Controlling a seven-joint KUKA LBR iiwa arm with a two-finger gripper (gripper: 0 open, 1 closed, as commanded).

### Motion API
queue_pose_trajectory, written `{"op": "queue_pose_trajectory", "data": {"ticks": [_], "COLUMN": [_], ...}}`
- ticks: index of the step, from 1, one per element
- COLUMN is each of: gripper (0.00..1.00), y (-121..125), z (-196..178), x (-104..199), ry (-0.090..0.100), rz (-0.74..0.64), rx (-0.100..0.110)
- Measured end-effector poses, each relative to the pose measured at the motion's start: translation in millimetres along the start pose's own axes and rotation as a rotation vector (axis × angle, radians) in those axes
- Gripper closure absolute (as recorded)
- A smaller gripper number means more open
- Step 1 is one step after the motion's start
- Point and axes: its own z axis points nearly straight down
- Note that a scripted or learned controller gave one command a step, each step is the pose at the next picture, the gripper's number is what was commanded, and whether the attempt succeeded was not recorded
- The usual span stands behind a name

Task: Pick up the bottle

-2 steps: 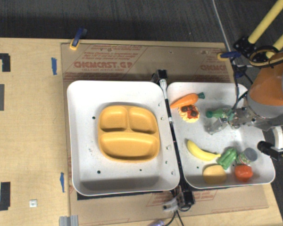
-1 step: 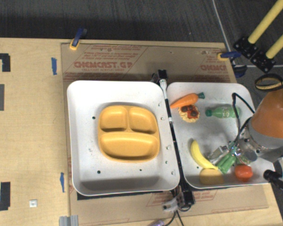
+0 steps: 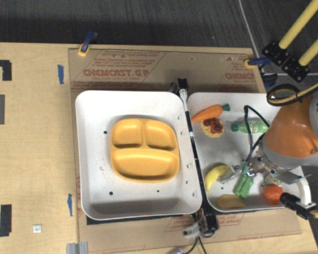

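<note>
One step looks under way: the claw sits low in the right bin, its spread undeterminable, beside the green bottle, which is not visibly lifted.

Dark grey carpet floor behind tan bench top w/ cardboard sheet & blue tape bits.

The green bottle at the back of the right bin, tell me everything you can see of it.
The bottle looks like pale green clear plastic with a darker green cap at its left end. It lies on its side on the right bin floor, pointing left to right, just right of the carrot. A black cable crosses over it, and the arm's orange band hides its right end.
</note>
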Motion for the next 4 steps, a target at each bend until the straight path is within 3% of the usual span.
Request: {"op": "queue_pose_trajectory", "data": {"ticks": [1,2,3,4], "gripper": [1.0,1.0,1.0,0.0], "y": [2,-12,-9,-9], "z": [-11,0,0,1], "x": [-2,-46,-109,-108], "ry": [-0.007,0.002,0.001,0.003], "rz": [0.002,-0.146,-0.601,-0.602], "rx": [-0.006,0.0,0.001,0.002]}}
